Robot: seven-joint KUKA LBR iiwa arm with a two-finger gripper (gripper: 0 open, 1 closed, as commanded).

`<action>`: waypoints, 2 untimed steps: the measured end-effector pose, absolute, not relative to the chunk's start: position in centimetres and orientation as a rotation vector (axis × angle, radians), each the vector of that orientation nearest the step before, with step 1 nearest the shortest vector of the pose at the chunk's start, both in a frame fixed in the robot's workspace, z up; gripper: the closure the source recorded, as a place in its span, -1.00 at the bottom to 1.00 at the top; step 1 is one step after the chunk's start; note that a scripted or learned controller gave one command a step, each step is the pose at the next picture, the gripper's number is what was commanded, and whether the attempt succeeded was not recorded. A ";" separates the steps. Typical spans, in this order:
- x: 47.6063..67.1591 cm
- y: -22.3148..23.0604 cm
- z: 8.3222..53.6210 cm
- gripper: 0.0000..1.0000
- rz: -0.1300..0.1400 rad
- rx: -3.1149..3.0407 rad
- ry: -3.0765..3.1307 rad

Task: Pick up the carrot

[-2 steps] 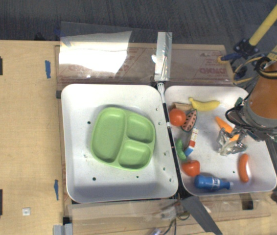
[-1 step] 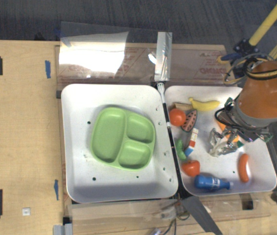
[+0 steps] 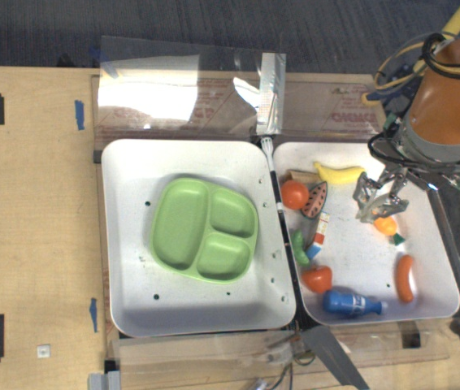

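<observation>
Most of the job remains: the pincer (image 3: 382, 201) sits low over the carrot (image 3: 387, 225) in the right bin (image 3: 437, 299), its grip state impossible to tell.

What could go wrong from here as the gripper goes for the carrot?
1. The gripper sits right over the small carrot, which hides most of it, so a miss would be hard to notice.
2. The carrot lies near the right bin's wall, leaving little room on that side.
3. The banana lies close by on the other side and could get nudged.
</observation>
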State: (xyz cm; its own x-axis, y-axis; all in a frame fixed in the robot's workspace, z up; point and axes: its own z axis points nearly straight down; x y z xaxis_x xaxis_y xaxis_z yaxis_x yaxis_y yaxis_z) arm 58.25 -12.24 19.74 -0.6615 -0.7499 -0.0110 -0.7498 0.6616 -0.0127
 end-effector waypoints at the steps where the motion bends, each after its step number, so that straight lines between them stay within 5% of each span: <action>1: 52.1 -18.7 9.7 1.00 0.007 -1.339 2.844; 2: 56.3 -18.1 9.6 1.00 -0.002 -0.913 2.997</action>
State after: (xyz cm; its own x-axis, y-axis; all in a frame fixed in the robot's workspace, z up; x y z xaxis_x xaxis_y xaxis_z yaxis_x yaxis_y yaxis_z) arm 56.26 -18.12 9.63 -0.8302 -0.5574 -0.0078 -0.5574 0.8302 -0.0036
